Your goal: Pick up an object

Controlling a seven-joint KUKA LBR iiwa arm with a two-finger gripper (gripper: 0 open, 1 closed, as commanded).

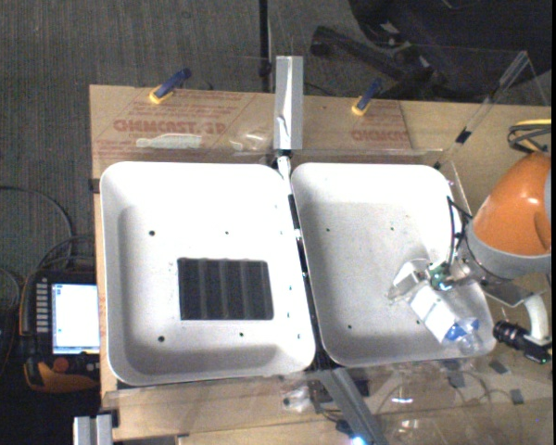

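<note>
The dark ribbed rectangular tray (pixel 225 288) lies untouched in the left white bin (pixel 120 211). The tool (pixel 424 290) is low in the right white bin (pixel 371 188), near a clear plastic object (pixel 449 323); whether it grips, I cannot tell.

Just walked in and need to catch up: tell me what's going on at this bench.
A grey arm with an orange band reaches in from the right over the right-hand white bin. Its gripper sits low near that bin's lower right corner, by a clear plastic object with blue marks. Whether it has hold of that object can't be told. The left bin contains a dark ribbed rectangular piece, untouched.
</note>
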